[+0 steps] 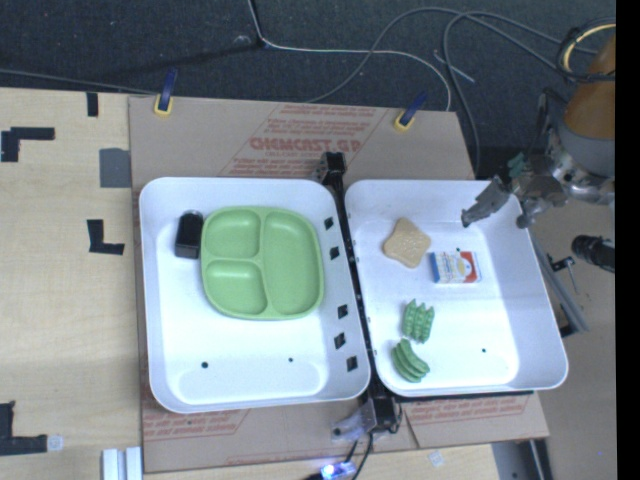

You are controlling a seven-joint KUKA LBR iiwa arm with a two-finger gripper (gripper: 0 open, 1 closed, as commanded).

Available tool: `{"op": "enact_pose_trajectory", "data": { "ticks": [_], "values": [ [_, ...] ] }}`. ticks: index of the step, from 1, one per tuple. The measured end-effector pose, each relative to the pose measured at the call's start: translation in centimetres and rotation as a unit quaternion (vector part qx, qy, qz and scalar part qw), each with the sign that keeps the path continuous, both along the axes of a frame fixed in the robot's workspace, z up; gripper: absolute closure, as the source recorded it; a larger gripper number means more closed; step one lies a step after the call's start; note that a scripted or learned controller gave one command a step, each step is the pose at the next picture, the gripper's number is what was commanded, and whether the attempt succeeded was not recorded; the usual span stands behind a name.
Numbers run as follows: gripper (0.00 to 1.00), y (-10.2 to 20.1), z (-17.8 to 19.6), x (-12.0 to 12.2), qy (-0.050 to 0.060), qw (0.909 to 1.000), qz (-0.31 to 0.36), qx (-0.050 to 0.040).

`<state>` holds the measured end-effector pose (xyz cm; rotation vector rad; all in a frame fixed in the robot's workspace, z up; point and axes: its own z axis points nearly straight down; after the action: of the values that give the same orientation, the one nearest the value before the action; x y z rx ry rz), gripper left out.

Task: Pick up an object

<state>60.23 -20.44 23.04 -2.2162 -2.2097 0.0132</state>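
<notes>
Jaws stand spread apart, with nothing between them. One dark finger (478, 208) reaches left over the upper right corner of the right bin (520, 298), the other points down near that bin's right rim. The gripper (500, 211) sits at the right of the frame, above the bin floor, touching none of the objects so far as can be seen. The arm (590, 118) enters from the upper right of the frame.

Right bin contents: a tan sponge-like piece (406, 242) in the upper left part of the floor; a small white packet with red and blue print (455, 266) just beside it to the right, apart from it; a green ridged object (418, 321) below them near the centre; a green leaf-shaped object (409, 360) just below that, close to the bin's lower left edge. The right half and the lower right of this bin floor are bare white. The packet is the item nearest the gripper, lying to its lower left.

Left bin (165, 298): a green divided plate (263, 263) fills the upper middle, and a small black object (188, 235) lies just beside the plate's left edge. The lower strip of this bin floor is bare.

Both bins meet at the frame's centre along a black-clipped seam (345, 268). They rest on a cardboard sheet (300, 138).
</notes>
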Motion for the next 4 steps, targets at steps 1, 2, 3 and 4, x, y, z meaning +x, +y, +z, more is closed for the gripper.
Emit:
{"op": "enact_pose_trajectory", "data": {
  "ticks": [1,2,3,4],
  "values": [
    [0.0,0.1,0.8,0.3,-0.007,1.0,0.002,-0.0015],
    [0.0,0.5,-3.6,0.5,-0.005,1.0,0.002,-0.0018],
    [0.0,0.8,-8.0,0.7,-0.004,1.0,0.003,-0.0016],
    [0.0,0.6,-14.0,-0.2,-0.004,1.0,0.002,-0.0017]
  ]
}}
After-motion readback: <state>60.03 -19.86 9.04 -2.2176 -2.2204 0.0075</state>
